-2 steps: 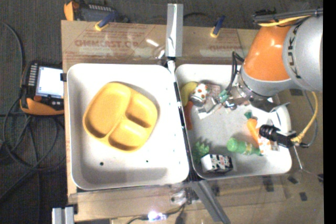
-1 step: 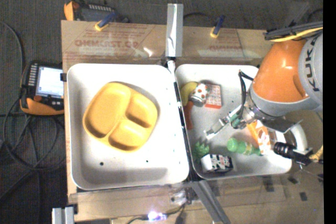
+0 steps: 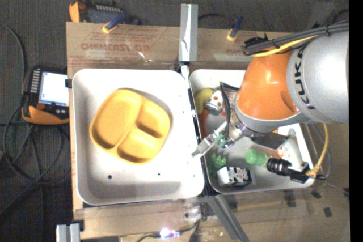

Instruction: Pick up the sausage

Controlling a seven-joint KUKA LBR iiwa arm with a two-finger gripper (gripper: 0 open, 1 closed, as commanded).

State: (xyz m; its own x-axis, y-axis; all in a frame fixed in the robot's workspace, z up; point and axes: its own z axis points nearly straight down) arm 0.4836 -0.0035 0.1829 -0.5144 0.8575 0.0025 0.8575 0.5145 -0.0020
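Item: sausage, not identifiable among the right bin clutter beneath the arm. Pincer low over it; we cannot tell its grip. Pickup unconfirmed; we judge lifting remains.

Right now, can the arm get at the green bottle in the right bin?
Probably yes: the tool hangs low over that bin, and the bottle lies uncovered just beside it.

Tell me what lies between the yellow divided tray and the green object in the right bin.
In the camera view, bare white floor of the left bin beside the yellow tray, then the adjoining bin rims, then the green object.
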